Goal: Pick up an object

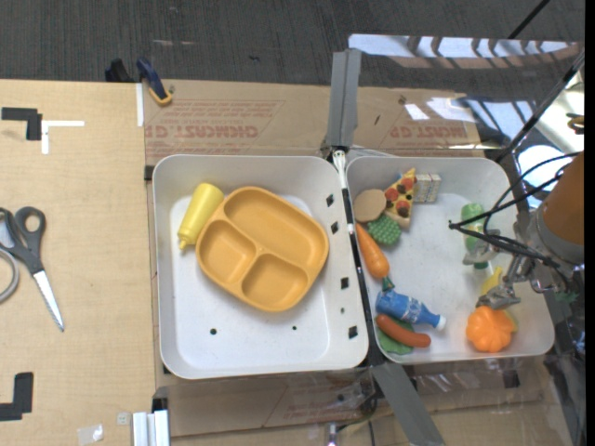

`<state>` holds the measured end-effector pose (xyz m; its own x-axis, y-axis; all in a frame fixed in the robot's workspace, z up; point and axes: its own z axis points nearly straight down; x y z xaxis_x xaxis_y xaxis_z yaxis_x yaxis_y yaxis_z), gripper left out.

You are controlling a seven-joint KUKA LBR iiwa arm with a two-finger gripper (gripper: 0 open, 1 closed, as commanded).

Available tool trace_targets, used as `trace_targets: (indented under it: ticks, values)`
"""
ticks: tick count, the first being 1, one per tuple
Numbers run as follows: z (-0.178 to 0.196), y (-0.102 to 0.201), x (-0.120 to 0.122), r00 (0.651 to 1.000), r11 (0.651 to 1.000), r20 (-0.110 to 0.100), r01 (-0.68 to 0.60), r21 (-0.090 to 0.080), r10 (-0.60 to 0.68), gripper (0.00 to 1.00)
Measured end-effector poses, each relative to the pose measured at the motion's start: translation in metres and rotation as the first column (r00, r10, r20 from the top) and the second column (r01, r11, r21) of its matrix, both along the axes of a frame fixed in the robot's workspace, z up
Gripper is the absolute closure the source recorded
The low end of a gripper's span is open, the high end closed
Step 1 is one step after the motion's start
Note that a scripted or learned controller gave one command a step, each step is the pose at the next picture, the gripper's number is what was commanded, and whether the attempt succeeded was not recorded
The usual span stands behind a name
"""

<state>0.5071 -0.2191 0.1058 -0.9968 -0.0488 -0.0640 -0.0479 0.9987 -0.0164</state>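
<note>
The right bin (437,258) holds several toy foods: a pizza slice (402,196), a brown cookie (369,203), a carrot (374,254), a blue bottle (409,309), a red sausage (405,332) and an orange pumpkin (490,330). My gripper (500,294) hangs low at that bin's right side, just above and left of the pumpkin's top. A small yellow piece (490,277) and a green item (474,223) lie close to it. Nothing shows as held. The arm's orange band (567,207) is at the right edge.
The left bin (186,333) carries a yellow divided plate (262,246) and a yellow squeeze bottle (198,214). Scissors (33,258) lie on the wooden bench at far left. A blue clamp (153,80) sits at the back. Cables (483,235) cross the right bin's rim.
</note>
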Motion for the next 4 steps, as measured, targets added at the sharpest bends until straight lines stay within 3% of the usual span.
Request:
trace_targets:
  ticks: [1, 2, 3, 4]
  values:
    - [0.002, 0.0, -0.003, 1.0, 1.0, 0.008, -0.008, -0.003, 0.008, 0.0]
    - [-0.014, 0.004, 0.046, 0.991, 0.992, -0.06, 0.124, 0.014, -0.123, 0.0]
    - [-0.005, 0.004, 0.048, 0.991, 0.992, -0.056, 0.122, 0.014, -0.121, 1.0]
    - [-0.006, 0.004, 0.048, 0.991, 0.992, -0.057, 0.122, 0.014, -0.121, 0.0]
